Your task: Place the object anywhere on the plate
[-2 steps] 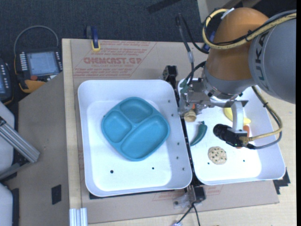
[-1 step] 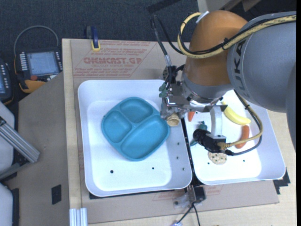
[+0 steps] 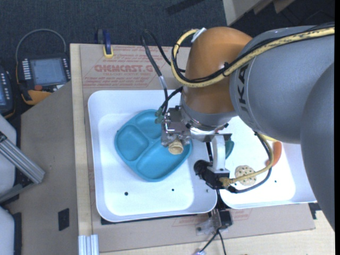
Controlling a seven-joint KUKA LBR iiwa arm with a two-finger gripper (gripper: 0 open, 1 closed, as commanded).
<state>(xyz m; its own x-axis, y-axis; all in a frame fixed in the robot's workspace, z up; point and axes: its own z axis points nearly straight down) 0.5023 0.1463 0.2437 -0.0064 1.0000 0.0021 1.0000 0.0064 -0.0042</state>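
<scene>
At the table's near side, a cookie-like piece (image 3: 244,171) lies in the right bin (image 3: 281,193). Farther in, the gripper (image 3: 175,142) hovers over the right edge of the blue plate (image 3: 143,145) in the left bin (image 3: 106,158), its fingers apparently grasping a small tan object (image 3: 176,149) (partly hidden). This looks like the placing step; next it must lower and release.

I see my worktop (image 3: 84,142) as a pale wooden board, with dark grey carpet floor (image 3: 106,7) beyond its far edge. Left of the worktop sits a small handheld screen unit (image 3: 47,71) ringed by black cable, and nearer me a slanted metal rail (image 3: 21,158).
</scene>
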